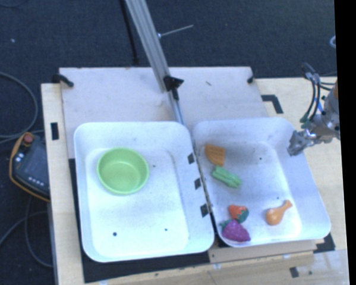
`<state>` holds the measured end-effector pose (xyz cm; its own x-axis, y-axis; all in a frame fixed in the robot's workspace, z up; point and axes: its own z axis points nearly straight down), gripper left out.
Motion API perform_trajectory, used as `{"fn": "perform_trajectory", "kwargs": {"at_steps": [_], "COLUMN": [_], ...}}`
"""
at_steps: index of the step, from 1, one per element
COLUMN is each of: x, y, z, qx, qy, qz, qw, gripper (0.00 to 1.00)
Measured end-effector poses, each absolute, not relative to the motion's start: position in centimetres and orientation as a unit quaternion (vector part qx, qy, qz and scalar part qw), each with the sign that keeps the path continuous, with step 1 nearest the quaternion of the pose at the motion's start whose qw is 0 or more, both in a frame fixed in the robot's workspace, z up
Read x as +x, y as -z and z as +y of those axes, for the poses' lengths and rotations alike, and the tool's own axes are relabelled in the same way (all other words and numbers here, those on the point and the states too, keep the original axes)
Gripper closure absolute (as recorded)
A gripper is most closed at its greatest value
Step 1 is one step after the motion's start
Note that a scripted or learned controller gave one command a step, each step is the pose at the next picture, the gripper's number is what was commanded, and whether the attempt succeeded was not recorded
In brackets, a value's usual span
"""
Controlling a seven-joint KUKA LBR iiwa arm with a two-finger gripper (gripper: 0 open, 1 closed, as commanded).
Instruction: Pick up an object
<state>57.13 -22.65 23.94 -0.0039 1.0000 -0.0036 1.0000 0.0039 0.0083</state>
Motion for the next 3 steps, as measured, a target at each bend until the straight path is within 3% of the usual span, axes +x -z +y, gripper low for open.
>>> {"fn": "perform_trajectory", "kwargs": {"at_steps": [1, 3], "x": [57.2, 57.6], "y": [-25.6, -25.1], "z": [-22.8, -12.3], "qx": [0.705, 0.705], "qy": [-0.0008, -0.0005], "qz": [0.709, 0.710], "qw": [0.002, 0.000], "gripper": [1.00, 1.00]}}
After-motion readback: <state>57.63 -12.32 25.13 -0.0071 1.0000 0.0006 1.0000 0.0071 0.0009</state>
